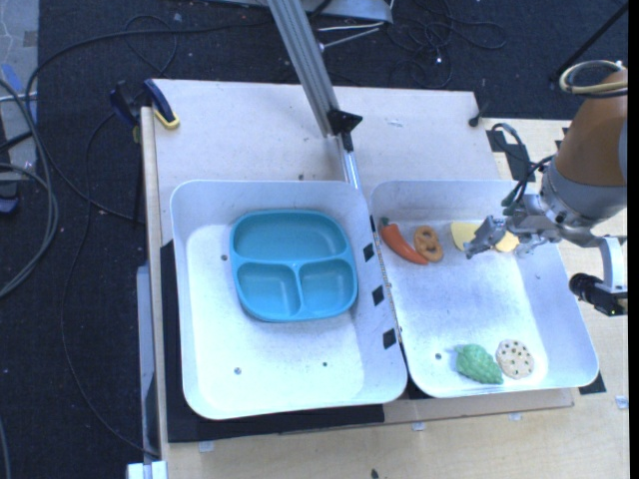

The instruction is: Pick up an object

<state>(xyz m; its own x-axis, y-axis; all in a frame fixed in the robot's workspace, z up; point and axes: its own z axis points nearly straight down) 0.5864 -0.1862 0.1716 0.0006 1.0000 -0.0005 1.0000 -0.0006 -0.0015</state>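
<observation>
The right bin (499, 297) holds an orange-red carrot-like piece (402, 242), a small brown pretzel (428, 241) touching it, a yellow piece (463, 234) near the back wall, a green leafy lump (479, 364) and a speckled cookie (515, 358) at the front. My gripper (486, 239) hangs low over the back of the right bin, just right of the yellow piece and partly covering it. Nothing shows between its fingers.
The left bin (200, 367) carries a blue divided plate (295, 264). A slanted metal pole (305, 53) rises from behind the bins. Cables lie on the dark floor to the left and back. The arm's grey body (589, 183) overhangs the right bin's far right corner.
</observation>
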